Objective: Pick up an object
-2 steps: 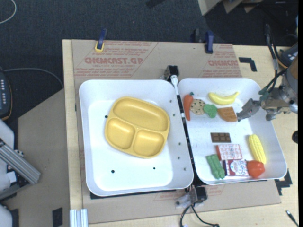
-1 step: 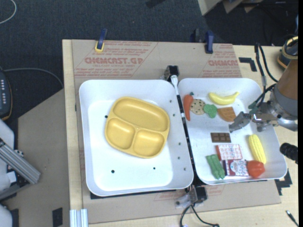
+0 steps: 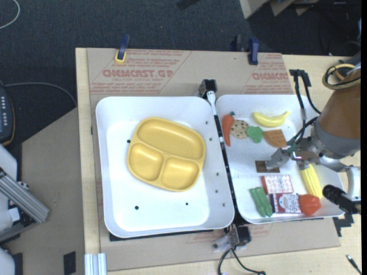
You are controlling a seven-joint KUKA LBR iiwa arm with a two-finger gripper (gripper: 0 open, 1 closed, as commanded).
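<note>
**Arm in from 3 o'clock, wrist tilted toward 9**

Single arm (image 3: 343,119) enters frame at the 3 o'clock edge, upper body of it sitting around 2 to 3 o'clock. Orange band is the big visible segment, grey wrist section just below it toward 4 o'clock. Wrist angles down and toward 9 o'clock, ending in the gripper (image 3: 279,159), which sits roughly at 3 o'clock from frame centre, low over the bench. Gripper body is grey with dark tips pointing toward 8 to 9 o'clock. Black cables loop from 1 o'clock down along the arm to the wrist. Fingertip gap too small and dark to read.
</note>
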